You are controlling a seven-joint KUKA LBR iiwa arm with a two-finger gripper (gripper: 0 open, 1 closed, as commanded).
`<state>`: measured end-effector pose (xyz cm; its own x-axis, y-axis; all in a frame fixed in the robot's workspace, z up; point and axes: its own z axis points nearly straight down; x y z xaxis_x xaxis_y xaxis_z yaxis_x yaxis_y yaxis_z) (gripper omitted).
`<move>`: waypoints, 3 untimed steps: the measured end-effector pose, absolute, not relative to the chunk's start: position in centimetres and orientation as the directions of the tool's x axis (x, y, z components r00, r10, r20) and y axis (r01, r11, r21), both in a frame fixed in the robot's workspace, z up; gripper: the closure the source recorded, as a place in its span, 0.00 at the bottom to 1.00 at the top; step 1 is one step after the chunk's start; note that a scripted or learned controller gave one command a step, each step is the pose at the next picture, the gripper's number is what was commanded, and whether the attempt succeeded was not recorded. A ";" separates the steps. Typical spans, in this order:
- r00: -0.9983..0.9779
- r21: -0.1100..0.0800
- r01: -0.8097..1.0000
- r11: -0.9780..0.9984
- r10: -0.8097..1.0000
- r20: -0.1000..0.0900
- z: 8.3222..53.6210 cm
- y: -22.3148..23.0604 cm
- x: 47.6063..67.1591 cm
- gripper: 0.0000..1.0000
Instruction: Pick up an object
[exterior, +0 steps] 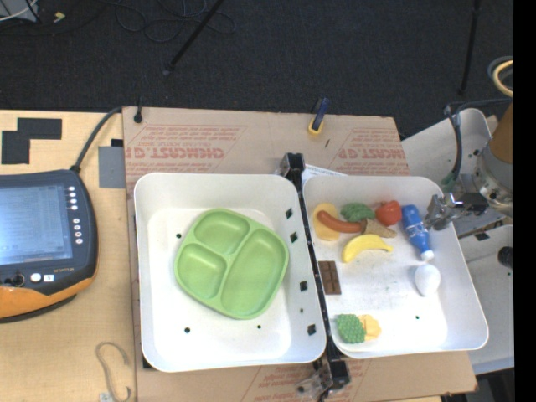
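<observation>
Nearest to the camera, at the front of the right bin [469, 329], a small toy corn [358, 328] with green and yellow parts is lying close to the front wall. Behind it, a brown flat block [330, 277] is resting just beside the divider between the two bins. Further back, a yellow banana [366, 246] is lying near the middle, and behind it a hot dog [332, 223], a green vegetable [358, 212] and a red piece [388, 213] are sitting in a row near the back wall. A blue bottle [415, 229] is lying to the right of the red piece, and a white object [426, 280] is resting nearer to the front, by the right wall.

In the left bin [159, 325], a green divided plate [232, 262] with three compartments is lying flat.

On the right, the gripper [442, 208] is hanging over the back right part of the right bin, just beside the blue bottle. I cannot tell if its fingers are spread or pressed together, and nothing is seen between them.

On the bench at the far left, a control tablet [42, 237] with an orange edge is lying, well apart from the bins.
</observation>
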<state>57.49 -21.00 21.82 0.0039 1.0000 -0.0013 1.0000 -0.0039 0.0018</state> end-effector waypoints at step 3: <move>-0.003 -0.004 1.000 0.003 1.000 0.002 23.7 -10.6 57.1 1.00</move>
